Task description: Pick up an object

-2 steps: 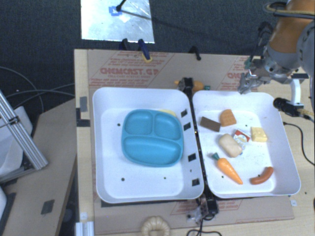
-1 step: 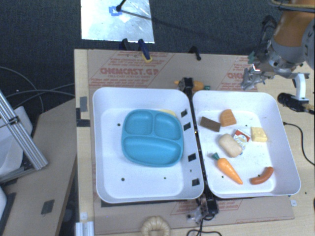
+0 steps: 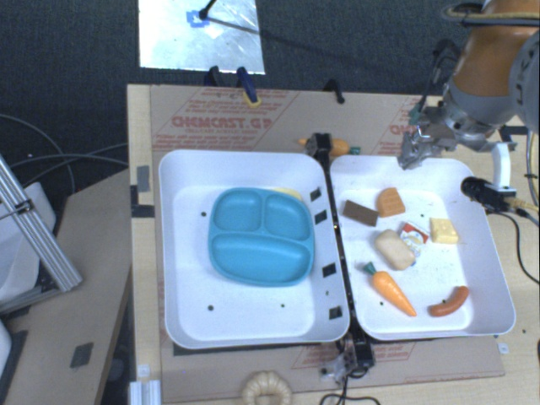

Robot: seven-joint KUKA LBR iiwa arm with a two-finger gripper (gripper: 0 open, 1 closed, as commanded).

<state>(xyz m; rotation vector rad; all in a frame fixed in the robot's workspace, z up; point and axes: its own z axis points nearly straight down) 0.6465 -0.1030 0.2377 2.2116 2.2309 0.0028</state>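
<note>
My gripper hangs over the far edge of the right bin, above its back rim. Nothing shows between its fingers. Inside that bin lie a brown block, an orange bread-like piece, a pale yellow cheese cube, a beige bread roll, a small red and white item, a carrot and a sausage. All of them sit nearer the camera than the gripper.
The left bin holds a blue divided plate with a yellowish thing peeking from behind its far edge. A small orange object lies on the cardboard behind the bins. Black clips join the bins along the middle.
</note>
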